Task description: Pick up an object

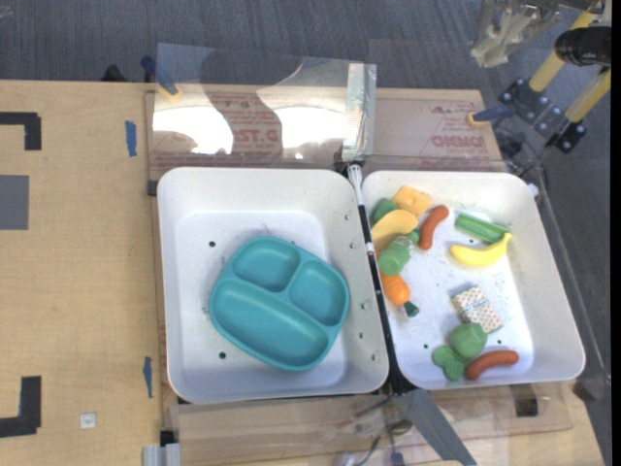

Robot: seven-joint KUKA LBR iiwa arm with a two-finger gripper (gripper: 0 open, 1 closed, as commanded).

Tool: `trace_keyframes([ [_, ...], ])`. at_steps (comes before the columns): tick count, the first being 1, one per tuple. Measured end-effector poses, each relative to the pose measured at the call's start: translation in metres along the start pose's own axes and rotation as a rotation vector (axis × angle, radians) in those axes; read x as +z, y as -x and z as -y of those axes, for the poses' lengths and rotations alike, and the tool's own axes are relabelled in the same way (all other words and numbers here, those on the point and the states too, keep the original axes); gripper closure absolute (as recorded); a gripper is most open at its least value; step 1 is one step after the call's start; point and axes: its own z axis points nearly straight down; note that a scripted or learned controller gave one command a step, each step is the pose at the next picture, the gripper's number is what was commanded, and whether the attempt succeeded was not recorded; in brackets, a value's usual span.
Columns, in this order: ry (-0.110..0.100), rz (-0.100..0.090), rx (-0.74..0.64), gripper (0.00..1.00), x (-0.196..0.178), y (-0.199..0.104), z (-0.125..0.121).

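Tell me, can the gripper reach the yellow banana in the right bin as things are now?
Probably yes. The banana lies uncovered near the green piece, with bare floor below it, and the gripper sits beyond the bin's far corner.

Red print on the cardboard (291,129) behind the bins runs upside down, too glare-washed to read.

A light wooden bench (78,260) bears two shallow white bins side by side, the left bin (184,212) and right bin (553,309) touching along one edge, with clear plastic sheeting (262,110) and printed cardboard (427,129) behind them.
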Motion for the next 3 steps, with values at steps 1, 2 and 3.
trace_keyframes([
  [1, -0.015, 0.002, -0.205, 1.0, 0.161, 0.057, 0.026],
  [2, -0.008, -0.001, -0.025, 1.0, 0.141, 0.009, 0.052],
  [3, -0.001, 0.0, 0.184, 1.0, 0.045, 0.006, -0.005],
])
